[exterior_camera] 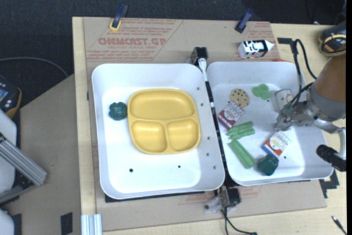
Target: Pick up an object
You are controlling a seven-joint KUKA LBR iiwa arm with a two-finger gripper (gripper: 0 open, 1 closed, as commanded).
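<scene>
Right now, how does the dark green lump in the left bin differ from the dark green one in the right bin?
The left bin lump lies alone beside the yellow tray; the right bin lump sits among other items, touching a green stick. The left one looks bumpy, the right one smoother. Both are dark green and small.

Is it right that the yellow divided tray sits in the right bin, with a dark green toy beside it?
No. In the camera view the yellow divided tray sits in the left bin, not the right. The dark green toy is beside it.
</scene>
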